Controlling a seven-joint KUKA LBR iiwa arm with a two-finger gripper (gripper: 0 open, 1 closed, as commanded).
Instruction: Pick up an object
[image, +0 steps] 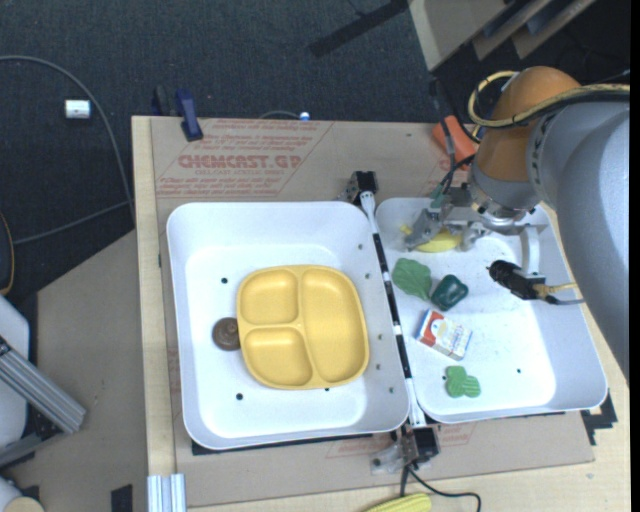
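A pale bench (240, 160) with red lettering is seen from above, and two shallow white bins are set on it side by side. In the left bin (190, 235) a small brown disc (226, 333) is found near the left wall, touching or just beside the edge of a yellow divided plate (302, 326). The plate is laid flat near the middle of that bin, with its three compartments facing up.

In the right bin (520, 345) several small things are scattered. A light green piece (411, 275) is placed close to the bin's left wall, and a dark green piece (448, 291) is set just beside it on the right. Below these a small red and white box (443, 334) is laid at a tilt, and a small green piece (461, 381) is seen near the front wall, apart from the rest.

At the far end of the right bin a yellow object (438, 241) is lying on the floor – the thing nearest the tool. The gripper (447, 222) is held directly over it, very close or touching, and how its jaws stand cannot be told. No object is seen to be lifted off the floor. The grey arm (590, 180) is extended in from the right – its orange band (525, 105) is seen above the wrist.
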